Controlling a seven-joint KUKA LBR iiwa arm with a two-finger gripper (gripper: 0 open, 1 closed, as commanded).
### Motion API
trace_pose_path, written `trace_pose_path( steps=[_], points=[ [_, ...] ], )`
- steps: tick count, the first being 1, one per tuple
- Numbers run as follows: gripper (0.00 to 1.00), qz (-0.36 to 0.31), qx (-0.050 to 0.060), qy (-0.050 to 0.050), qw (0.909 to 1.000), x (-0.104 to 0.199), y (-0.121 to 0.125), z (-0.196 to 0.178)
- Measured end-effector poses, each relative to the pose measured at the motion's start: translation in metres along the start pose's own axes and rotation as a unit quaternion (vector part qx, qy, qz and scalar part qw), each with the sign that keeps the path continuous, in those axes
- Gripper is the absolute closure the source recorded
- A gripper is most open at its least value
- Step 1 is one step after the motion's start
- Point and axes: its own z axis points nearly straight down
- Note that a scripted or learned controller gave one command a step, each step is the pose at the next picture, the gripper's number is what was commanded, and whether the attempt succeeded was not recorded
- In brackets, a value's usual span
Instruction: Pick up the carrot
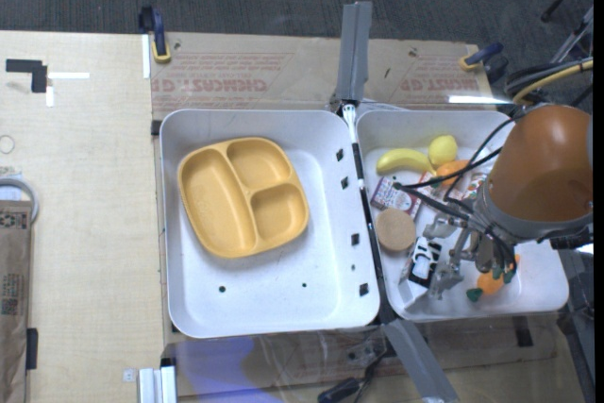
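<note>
The carrot (491,281) is a small orange piece with a green tip. It lies near the front right of the right bin (547,297). My gripper (461,261) hangs low over the bin floor just left of the carrot, under the arm's orange band (547,165). Its metal parts and cables overlap the carrot's upper edge. Whether the carrot is between them or only beside them I cannot tell.
In the right bin a banana (406,161), a yellow lemon (443,148) and another orange item (451,171) lie at the back, with a printed packet (387,193) and a round tan disc (395,229) at the left. The left bin (189,297) holds a yellow divided plate (243,195).
</note>
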Motion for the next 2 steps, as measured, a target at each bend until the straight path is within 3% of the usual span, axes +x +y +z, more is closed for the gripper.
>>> trace_pose_path(
  steps=[1, 2],
  points=[
    [0.0, 0.328, 0.001, 0.002, 0.9447, -0.038, -0.04, 0.028],
    [0.0, 0.167, 0.0, 0.001, 0.9859, -0.024, -0.096, -0.011]
  ],
)
